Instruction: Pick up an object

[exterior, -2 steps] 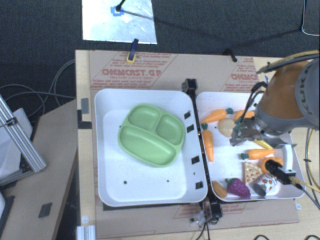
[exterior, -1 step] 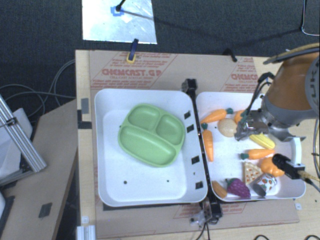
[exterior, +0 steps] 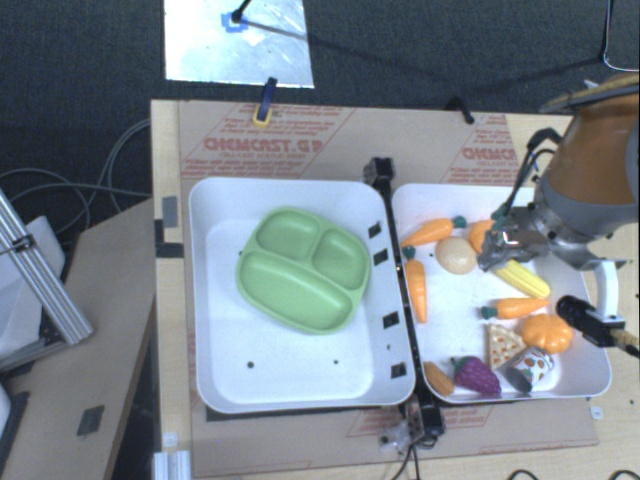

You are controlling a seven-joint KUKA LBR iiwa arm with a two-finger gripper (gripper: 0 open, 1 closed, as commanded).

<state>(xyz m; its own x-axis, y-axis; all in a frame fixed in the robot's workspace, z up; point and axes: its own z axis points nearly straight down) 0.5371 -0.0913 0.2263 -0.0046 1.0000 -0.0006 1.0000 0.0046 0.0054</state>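
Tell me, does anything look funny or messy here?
A little. The green plate sits crooked in the left bin. In the right bin, the grapes, pizza slice and pumpkin are crowded into the near corner. Nothing looks broken or spilled.

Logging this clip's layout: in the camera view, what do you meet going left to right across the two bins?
Green divided plate in the left bin → upright carrot → purple grapes → pizza slice → orange pumpkin, all four in the right bin. The gripper hovers above that bin.
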